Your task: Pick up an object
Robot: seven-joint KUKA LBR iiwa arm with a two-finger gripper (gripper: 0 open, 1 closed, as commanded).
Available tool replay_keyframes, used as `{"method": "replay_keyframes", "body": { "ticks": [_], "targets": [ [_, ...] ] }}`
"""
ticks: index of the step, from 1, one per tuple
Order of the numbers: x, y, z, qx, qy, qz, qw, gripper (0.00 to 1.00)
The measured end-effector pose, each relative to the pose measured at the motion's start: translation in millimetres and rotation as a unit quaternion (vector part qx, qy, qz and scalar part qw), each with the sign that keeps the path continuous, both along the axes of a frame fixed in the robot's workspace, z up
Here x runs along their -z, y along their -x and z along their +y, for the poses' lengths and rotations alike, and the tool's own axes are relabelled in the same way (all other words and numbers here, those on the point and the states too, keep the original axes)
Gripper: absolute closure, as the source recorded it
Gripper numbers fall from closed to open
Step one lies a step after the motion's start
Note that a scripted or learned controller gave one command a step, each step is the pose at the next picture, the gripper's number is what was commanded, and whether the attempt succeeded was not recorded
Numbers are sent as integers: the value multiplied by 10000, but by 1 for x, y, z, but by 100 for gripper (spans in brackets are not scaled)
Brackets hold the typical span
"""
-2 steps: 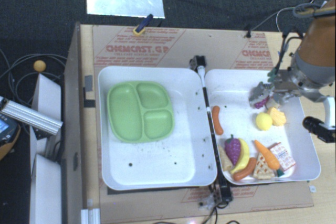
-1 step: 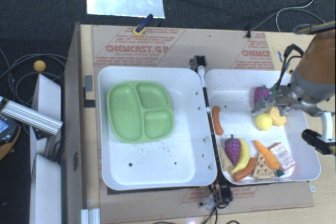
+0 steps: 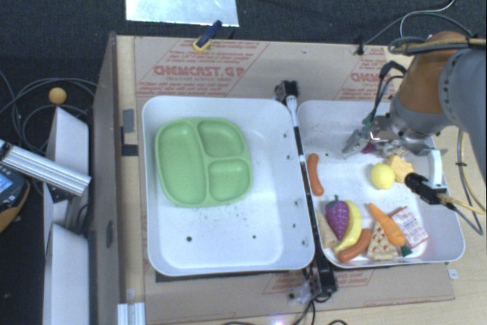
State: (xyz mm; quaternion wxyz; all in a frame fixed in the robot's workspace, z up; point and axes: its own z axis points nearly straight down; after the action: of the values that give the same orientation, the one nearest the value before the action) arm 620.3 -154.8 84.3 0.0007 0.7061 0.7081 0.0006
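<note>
The right bin holds several toy foods: a yellow lemon, an orange-red sausage, purple grapes, a banana, a carrot, a waffle piece and a small printed packet. A pale yellow piece lies just right of the lemon. My gripper hangs low over the bin's upper middle, up and left of the lemon, with bare bin floor under it. I see nothing held in it.
The left bin carries a green divided plate. A black divider with clamps runs between the bins. Cables trail off the wrist over the right bin's right side. Cardboard lies under both bins.
</note>
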Motion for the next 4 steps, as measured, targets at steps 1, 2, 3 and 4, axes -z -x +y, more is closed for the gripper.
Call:
{"method": "replay_keyframes", "body": {
  "ticks": [1,2,3,4],
  "targets": [
    [-2,-15,-19,-21,-57,-6,10000,0],
    [0,-19,-26,-43,-100,13,9999,0],
    [-12,-19,-31,-48,-39,-19,10000,100],
    [-35,-43,-3,12,-10,127,9999,100]
  ]
}}
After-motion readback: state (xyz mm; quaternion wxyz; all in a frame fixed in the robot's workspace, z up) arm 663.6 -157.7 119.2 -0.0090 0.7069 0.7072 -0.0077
